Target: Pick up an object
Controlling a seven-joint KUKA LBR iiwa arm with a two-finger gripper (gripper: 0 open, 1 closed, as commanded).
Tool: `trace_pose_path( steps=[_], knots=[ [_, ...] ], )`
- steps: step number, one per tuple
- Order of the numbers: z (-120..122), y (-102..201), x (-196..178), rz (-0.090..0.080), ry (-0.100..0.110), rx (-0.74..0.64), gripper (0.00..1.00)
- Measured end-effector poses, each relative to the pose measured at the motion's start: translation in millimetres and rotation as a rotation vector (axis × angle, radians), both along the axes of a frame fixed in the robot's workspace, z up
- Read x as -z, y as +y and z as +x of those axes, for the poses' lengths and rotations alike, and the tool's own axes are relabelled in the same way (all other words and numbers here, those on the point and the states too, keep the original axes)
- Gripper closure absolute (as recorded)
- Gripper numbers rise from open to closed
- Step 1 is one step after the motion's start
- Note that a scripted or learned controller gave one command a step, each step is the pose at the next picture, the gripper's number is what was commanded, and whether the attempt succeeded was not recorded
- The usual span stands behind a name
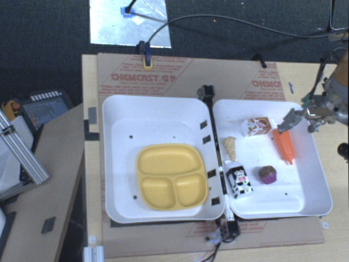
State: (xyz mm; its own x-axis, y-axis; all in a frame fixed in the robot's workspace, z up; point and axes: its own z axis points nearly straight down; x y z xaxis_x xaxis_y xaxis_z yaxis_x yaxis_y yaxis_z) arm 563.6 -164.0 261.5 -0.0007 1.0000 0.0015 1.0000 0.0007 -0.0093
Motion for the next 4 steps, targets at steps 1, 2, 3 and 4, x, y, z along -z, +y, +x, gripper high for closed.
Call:
trace_pose_path(
  steps=[1, 2, 3, 4],
  knots=[
    [2, 0, -6, -0.002, -0.010, -0.003, 0.00],
    [-1, 8, 40, -0.001, -0.008, -0.001, 0.00],
    [2, 10, 102, -0.001, -0.006, 0.000, 0.00],
    [7, 17, 162, -0.001, -0.007, -0.002, 0.00]
  ],
)
